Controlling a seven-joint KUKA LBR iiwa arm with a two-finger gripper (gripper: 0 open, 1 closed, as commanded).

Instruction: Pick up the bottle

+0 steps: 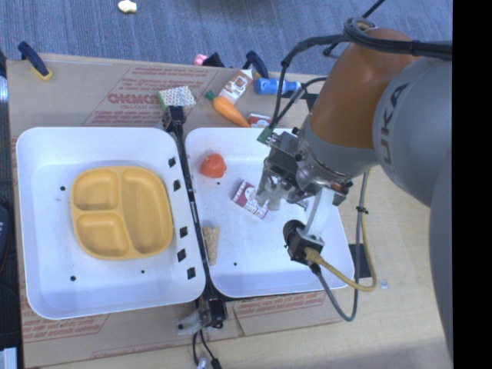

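A small white bottle [237,85] with an orange and brown label lies on the cardboard behind the right bin [254,283], outside it. My gripper [270,196] hangs low inside the right bin, just right of a red and white packet [249,199] and touching or almost touching its edge. The bottle is well away from the gripper, up and to the left. The arm's grey and orange wrist [361,106] covers the bin's right part.
In the right bin lie a red lump [213,165] and a tan waffle piece [211,244]. The left bin [38,283] holds a yellow divided plate [121,212]. A carrot [229,111], a blue item [269,87] and a patterned block [176,97] lie behind the bins.
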